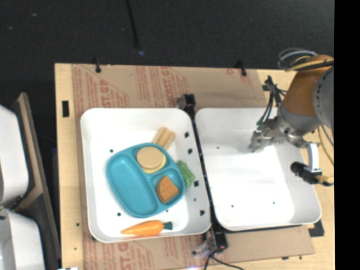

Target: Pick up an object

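Observation:
The left bin (101,128) holds a blue divided tray (130,187) with a round tan cookie (151,158) and a brown waffle-like piece (167,189) in its compartments. A wooden block (165,136) lies just behind the tray, a green piece (186,174) at its right edge, and an orange carrot (146,228) near the bin's front wall. My gripper (260,141) hangs over the back right part of the right bin (253,207), far from all these objects, with nothing visible between its fingers.
The arm's grey wrist and orange band (304,97) stand over the right bin's far right corner, with cables beside them. A black clamp (186,101) sits at the back between the bins. Cardboard covers the bench around both bins.

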Action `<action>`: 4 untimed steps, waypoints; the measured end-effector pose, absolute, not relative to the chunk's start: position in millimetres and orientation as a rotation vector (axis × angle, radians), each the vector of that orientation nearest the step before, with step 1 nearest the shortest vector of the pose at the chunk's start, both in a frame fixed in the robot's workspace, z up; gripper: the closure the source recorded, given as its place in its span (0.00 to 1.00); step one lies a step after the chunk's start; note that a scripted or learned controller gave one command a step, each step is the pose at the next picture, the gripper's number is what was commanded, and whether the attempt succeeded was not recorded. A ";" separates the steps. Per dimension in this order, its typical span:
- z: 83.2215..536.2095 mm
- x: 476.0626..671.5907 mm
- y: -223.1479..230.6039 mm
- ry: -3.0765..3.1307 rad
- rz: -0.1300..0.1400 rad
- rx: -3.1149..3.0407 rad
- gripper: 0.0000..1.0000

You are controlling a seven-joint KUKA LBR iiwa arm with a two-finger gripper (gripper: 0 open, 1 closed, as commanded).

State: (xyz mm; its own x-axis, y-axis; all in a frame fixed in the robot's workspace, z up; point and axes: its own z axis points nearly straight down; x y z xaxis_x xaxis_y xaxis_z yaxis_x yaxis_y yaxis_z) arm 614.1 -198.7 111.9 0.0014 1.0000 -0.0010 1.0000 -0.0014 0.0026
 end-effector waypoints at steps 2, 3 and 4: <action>238.9 612.7 -202.3 2.217 0.005 2.218 1.00; 282.7 613.2 -203.1 2.218 0.004 2.219 1.00; 280.7 623.1 -149.0 2.225 0.002 2.217 1.00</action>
State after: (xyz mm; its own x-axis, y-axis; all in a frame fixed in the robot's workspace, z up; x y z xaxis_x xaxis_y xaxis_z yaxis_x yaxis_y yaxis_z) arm 623.1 -149.0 280.7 -0.0035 1.0000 0.0005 1.0000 0.0035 0.0010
